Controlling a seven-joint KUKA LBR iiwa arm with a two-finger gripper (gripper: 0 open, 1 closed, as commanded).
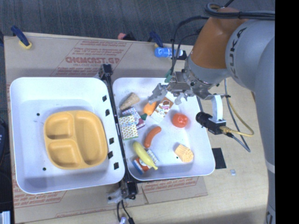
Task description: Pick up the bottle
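1. the gripper [164,93] hangs over the upper part of the right bin [205,158]; whether it is apart or together cannot be told here.
2. just beside it lies the bottle [149,108], a small orange one tilted with a green cap at its lower end, next to a white carton [163,108].
3. a tomato [180,120] sits just right of the carton.
4. a bread wedge [129,100] and two small boxes [128,123] lie toward the bin's left wall.
5. lower down are a sausage [152,136], a banana [145,155], a can [140,165] and a waffle [184,153].
6. the left bin [23,97] holds a yellow divided tray [74,139].
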